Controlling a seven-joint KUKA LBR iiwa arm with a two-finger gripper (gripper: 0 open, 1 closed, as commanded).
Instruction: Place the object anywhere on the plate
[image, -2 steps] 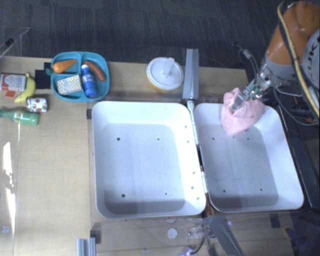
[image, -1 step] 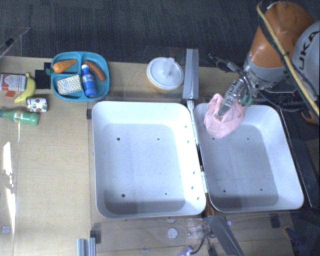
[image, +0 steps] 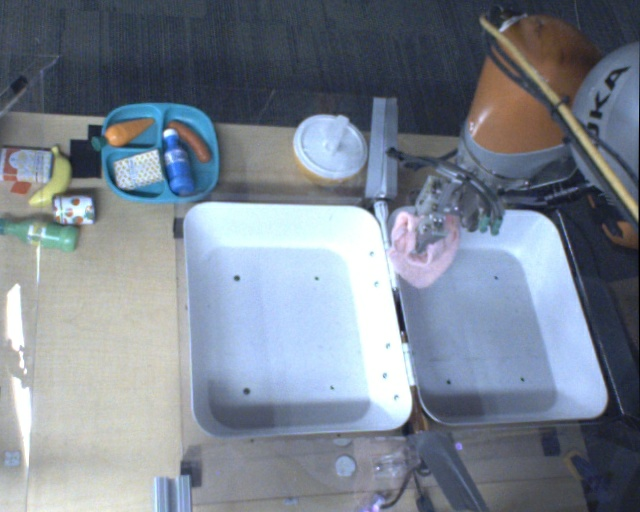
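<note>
A soft pink object (image: 418, 257) hangs at the far left corner of the right bin (image: 520, 330), close to the divider between the two bins. My gripper (image: 436, 232) comes down on it from the right and is shut on its upper part, the pink object showing on both sides of the fingers. The blue divided plate (image: 206, 128) lies on the bench beyond the far left corner of the left bin (image: 290, 320), well to the left of the gripper. It holds an orange carrot, a sausage, a blue bottle and a pale cracker.
A white round lidded cup (image: 330, 147) stands behind the left bin, between the plate and the gripper. A grey upright post (image: 382, 150) rises at the far end of the divider. Small toys, a banana (image: 52, 178) and a green bottle (image: 40, 234) among them, lie at the bench's left edge.
</note>
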